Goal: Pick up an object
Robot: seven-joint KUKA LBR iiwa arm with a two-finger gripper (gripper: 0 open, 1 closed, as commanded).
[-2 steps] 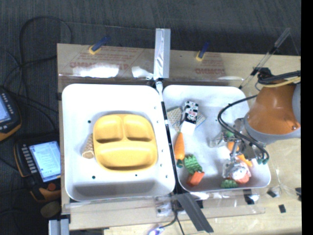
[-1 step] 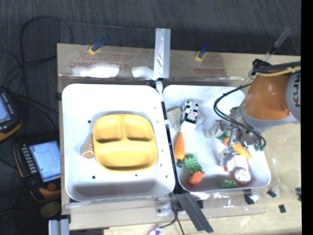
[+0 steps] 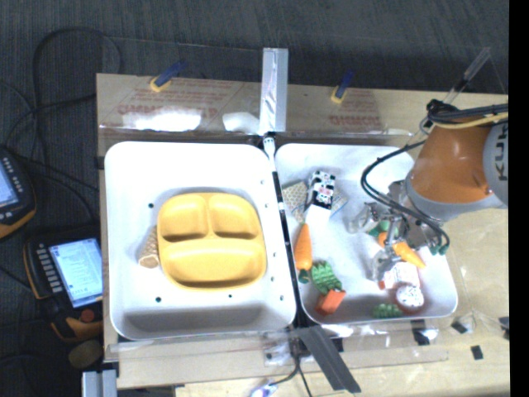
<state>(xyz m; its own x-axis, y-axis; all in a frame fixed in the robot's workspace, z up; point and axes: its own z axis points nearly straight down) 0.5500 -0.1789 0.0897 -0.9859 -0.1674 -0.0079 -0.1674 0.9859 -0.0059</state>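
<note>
**Hand low in the right bin, among the toys**

Nearest the camera, along the front wall of the right bin, lie a small green piece and a red-and-white round toy, both just below the hand. The hand itself is down inside the bin, under the orange band of the arm; whether it is wide, narrow or holding anything I cannot tell, as the metal parts blur into the clutter. A small orange piece sits right against it on the side toward the bin's right wall. Away from the hand toward the divider are a carrot and a green-and-orange vegetable toy; farther back stands a black-and-white toy. Well beyond, in the other bin, rests a yellow tray.

My reading: this is the grasp step, with the orange piece the likeliest target. Next comes closing firmly, then lifting straight up.
</note>
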